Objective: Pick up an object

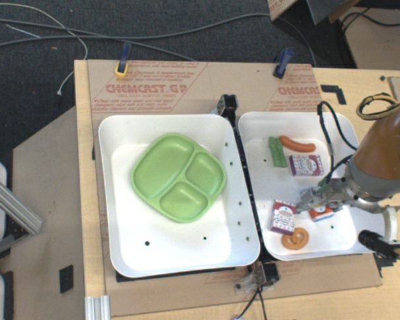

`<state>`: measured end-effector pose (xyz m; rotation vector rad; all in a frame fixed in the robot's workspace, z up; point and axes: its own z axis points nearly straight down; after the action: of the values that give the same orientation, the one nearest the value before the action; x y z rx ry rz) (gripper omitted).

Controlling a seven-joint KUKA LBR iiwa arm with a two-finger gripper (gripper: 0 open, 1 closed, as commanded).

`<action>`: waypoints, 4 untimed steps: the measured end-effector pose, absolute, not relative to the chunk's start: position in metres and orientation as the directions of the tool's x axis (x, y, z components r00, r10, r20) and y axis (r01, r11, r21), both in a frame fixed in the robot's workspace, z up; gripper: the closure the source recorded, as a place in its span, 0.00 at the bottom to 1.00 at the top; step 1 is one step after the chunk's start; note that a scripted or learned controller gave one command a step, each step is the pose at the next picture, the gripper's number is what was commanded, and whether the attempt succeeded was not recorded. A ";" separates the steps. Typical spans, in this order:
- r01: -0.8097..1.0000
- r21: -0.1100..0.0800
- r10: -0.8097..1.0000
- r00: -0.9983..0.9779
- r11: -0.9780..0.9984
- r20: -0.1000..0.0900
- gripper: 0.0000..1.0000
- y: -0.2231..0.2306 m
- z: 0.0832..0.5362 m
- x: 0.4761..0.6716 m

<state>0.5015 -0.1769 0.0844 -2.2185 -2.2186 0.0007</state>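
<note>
Gripper (311,201) sits low in the right bin (340,242), can't tell its state, right by the small red-white packet (321,213), probably light, crinkly, best pinched across its edges.

Bench (87,179) under two white bins (120,245)

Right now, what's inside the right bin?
The right bin holds a hot dog, a green stick, two purple packets, a doughnut and a red-and-white item. The gripper covers part of that last one, and the arm hides the bin's right side.
</note>
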 end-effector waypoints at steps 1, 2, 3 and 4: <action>1.000 -0.001 1.000 0.000 0.000 0.002 1.00 -0.177 0.096 0.502; 1.000 0.002 1.000 -0.001 0.001 -0.001 1.00 -0.170 0.155 0.504; 1.000 0.003 1.000 -0.002 0.002 -0.001 1.00 -0.169 0.200 0.513; 1.000 0.004 1.000 -0.001 0.001 -0.002 1.00 -0.169 0.263 0.515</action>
<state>0.5147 -0.1693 0.2628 -2.2226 -2.2259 -0.0027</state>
